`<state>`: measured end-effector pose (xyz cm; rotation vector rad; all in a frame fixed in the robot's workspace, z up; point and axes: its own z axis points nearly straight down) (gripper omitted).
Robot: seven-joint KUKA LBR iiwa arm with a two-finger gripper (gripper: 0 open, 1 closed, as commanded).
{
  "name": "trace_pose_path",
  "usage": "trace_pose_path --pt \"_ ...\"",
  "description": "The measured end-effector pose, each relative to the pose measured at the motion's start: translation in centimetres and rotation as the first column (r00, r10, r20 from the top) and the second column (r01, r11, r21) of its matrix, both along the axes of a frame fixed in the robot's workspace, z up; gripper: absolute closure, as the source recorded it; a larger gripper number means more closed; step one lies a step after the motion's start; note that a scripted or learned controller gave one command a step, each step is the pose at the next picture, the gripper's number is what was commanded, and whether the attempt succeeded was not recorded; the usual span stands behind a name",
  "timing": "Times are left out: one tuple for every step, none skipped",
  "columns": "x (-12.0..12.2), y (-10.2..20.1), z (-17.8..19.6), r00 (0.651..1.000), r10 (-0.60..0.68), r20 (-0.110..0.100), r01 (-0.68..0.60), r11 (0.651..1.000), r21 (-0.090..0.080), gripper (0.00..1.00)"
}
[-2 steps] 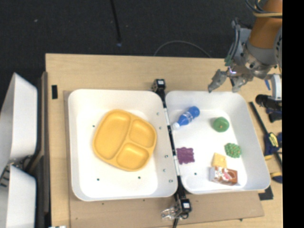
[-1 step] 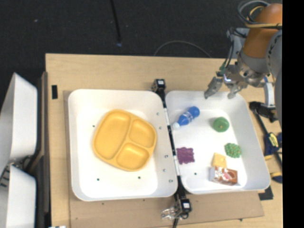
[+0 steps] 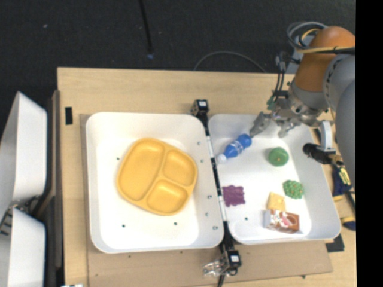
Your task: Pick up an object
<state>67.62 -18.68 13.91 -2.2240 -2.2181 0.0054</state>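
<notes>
The right bin (image 3: 311,229) holds a blue bottle with a white cap (image 3: 235,147) lying tilted near its left wall, a green round object (image 3: 277,156), a green bumpy piece (image 3: 292,188), a purple piece (image 3: 233,195), a yellow wedge (image 3: 276,201) and a red-and-white packet (image 3: 282,221). My gripper (image 3: 274,127) hangs over the bin's far side, open, fingers spread apart. Its left finger (image 3: 259,126) is just right of the bottle's blue end, and the green round object lies just below the right finger. Nothing sits between the fingers.
The left bin (image 3: 102,220) holds a yellow three-compartment tray (image 3: 157,175). Black clamps (image 3: 200,107) sit at the seam between the bins, far and near. White boxes (image 3: 24,154) stand off the bench at the left. Tools (image 3: 341,178) lie at the right edge.
</notes>
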Motion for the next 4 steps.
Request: trace_pose_path --pt "0.0 -0.1 -4.0 1.0 0.002 0.002 -0.002 1.0 -0.001 0.0" --pt "0.2 -0.2 -2.5 1.0 0.003 0.009 -0.003 1.0 -0.004 1.0" --pt "0.3 -0.5 4.1 1.0 0.0 0.011 0.0 1.0 0.0 1.0" --pt "0.6 -0.4 8.6 1.0 0.005 0.009 -0.005 1.0 0.0 1.0"
